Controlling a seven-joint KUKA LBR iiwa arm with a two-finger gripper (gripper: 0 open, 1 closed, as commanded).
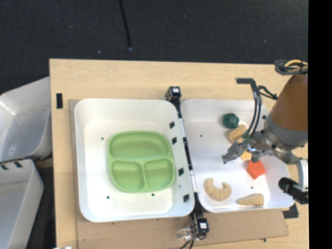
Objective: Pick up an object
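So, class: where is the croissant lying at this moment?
The croissant lies in the right bin, near its front edge, just left of the cone-shaped piece and below the claw.

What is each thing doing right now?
gripper: low in the right bin, holding nothing I can see
green tray: lying flat in the left bin
croissant: lying loose
cone: lying on its side
orange block: lying loose beside the gripper
green ball: lying loose
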